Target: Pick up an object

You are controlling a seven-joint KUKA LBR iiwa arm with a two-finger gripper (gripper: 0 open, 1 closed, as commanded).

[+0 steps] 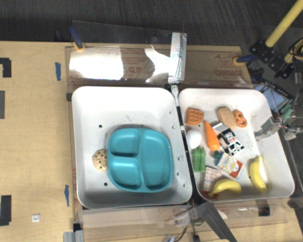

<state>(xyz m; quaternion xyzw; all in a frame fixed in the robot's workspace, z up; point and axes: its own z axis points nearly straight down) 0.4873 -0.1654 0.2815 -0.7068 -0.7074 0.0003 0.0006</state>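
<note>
Two shallow white plastic bins stand side by side on the tabletop (25, 135), which looks like pale cardboard with black tape marks. The left bin (91, 105) has smooth walls with rounded corners. In it lies a teal plate (140, 159), smooth, with rounded corners and three compartments. Just beside its left edge lies a round, pale cookie (100, 160) with dark speckles.

The right bin (280, 158) holds the many small things that could be picked. Near its left wall are a square orange waffle (194, 116) with a grid pattern, a smooth white egg (193, 138) and a green ribbed vegetable (198, 159). An orange carrot (211, 136), tapered, lies beside the egg. Farther back are an oval tan bread roll (224, 116) and, touching it, an orange pretzel (239, 118). In the middle lie small flat packets (230, 141) with black and white print, and a white and red packet (232, 168); their writing is too small to read. Two yellow bananas lie at the front: one banana (225, 186) by the front wall, the other banana (258, 173) to the right.

Behind the bins stands a clear plastic sheet (126, 59) over brown cardboard with reddish print, blurred by glare.

A grey metal part, apparently the gripper (272, 127), is over the right rim of the right bin, apart from the objects. Whether the jaws are open or closed I cannot tell.
</note>
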